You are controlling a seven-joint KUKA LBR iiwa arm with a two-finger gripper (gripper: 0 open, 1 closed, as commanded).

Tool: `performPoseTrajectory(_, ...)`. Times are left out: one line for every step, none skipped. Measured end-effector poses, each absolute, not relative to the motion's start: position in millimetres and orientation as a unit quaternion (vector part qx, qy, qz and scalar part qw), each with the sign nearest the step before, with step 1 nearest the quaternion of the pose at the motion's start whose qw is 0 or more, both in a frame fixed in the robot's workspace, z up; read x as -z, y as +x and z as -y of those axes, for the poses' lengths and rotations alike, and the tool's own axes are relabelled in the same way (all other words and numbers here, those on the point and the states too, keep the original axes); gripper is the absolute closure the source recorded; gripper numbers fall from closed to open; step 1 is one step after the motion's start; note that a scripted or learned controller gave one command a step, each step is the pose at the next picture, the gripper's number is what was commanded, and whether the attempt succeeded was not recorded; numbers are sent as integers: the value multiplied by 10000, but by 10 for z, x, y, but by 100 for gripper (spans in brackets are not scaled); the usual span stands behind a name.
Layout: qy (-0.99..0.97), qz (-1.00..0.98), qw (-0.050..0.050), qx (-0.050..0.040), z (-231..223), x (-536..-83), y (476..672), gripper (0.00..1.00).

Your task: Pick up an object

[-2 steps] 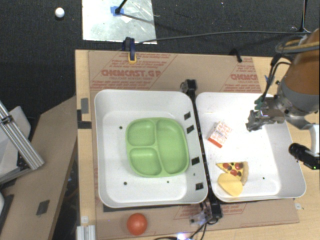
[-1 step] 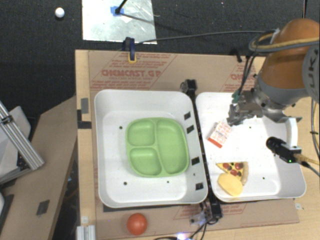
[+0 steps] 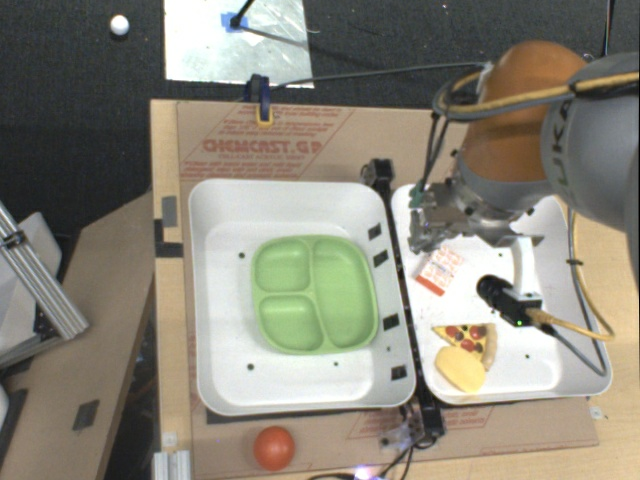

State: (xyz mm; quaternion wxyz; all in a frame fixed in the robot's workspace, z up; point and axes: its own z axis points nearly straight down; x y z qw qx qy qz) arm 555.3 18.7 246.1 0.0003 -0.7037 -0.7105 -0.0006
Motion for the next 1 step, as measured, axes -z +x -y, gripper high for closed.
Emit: performPoseTrajectory(-7040, 7102, -3, 14, -626, -2409, 5698, 100)
